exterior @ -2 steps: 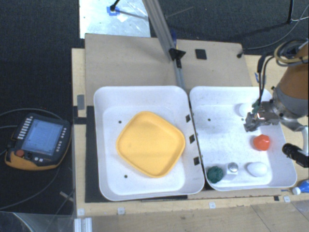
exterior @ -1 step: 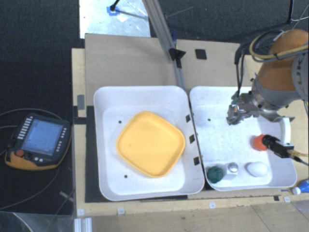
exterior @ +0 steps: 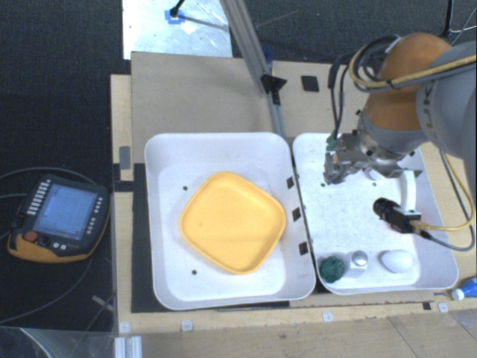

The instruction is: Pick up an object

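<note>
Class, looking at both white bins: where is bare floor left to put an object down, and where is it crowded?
Right bin: bare floor between the gripper and the green ball. Its near edge is crowded: ball, silver piece, white egg. Left bin: yellow plate leaves only corners.

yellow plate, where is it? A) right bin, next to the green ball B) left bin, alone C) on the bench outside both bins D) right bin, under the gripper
B: the yellow plate lies flat in the left bin, while the green ball sits along the near edge of the right bin.
</note>
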Robot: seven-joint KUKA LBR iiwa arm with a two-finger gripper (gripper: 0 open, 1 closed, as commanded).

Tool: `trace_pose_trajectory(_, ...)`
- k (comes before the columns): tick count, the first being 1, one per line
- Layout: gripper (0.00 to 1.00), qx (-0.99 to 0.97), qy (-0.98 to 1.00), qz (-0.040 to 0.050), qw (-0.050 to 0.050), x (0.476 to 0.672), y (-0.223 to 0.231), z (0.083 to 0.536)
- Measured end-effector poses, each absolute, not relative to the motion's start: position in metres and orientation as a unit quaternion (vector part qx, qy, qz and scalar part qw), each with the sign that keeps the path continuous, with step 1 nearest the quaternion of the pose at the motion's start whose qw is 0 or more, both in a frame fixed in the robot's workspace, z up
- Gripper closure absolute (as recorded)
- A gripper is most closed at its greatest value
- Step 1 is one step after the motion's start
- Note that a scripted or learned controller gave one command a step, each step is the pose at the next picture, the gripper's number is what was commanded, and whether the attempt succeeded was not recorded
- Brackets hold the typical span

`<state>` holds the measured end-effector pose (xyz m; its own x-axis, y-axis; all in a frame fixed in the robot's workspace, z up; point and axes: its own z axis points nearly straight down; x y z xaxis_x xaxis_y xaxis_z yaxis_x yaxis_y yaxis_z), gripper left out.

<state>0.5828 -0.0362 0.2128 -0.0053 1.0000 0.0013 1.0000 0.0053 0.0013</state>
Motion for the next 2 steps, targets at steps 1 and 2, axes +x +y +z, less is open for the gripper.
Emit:
trace_pose_trajectory(1,1.0,0.706,0.709,0.0007,0.0,0.603,0.002,0.214)
trace_pose_trajectory(2,1.0,0.706,0.709,0.0012,0.0,0.622,0.056,0.228)
